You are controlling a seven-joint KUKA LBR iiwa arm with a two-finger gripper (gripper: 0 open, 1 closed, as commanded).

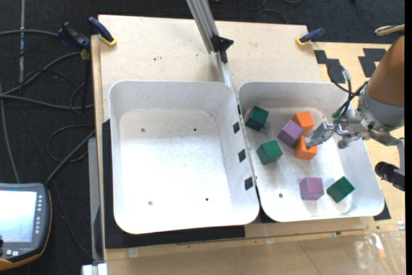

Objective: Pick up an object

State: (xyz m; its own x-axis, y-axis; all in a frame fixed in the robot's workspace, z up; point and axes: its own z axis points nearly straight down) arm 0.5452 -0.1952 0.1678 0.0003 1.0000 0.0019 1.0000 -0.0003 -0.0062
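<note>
From above, the arm (386, 96) comes in from the right side and leans over the right white bin (367, 167). Its orange band sits high by the edge of the picture, and the grey wrist below it points left and a little down. The gripper (314, 138) is low inside that bin. It sits right on top of an orange block (305, 151), touching it. I cannot tell if the block is really pinched or just under the tip.

Just above the gripper is another orange block (303, 120). Just to the left of the gripper is a purple block (290, 132), close to both orange ones. Further left is a green block (270, 151), and up from that one is another green block (257, 118). Below the gripper, near the front of the bin, a purple block (311, 188) and a green block (340, 189) sit side by side.

The left white bin (129, 138) is well away from the gripper, on the far side of the wall where the two bins meet. A silver pole (196, 0) slants down from the top to the spot between the bins.
</note>
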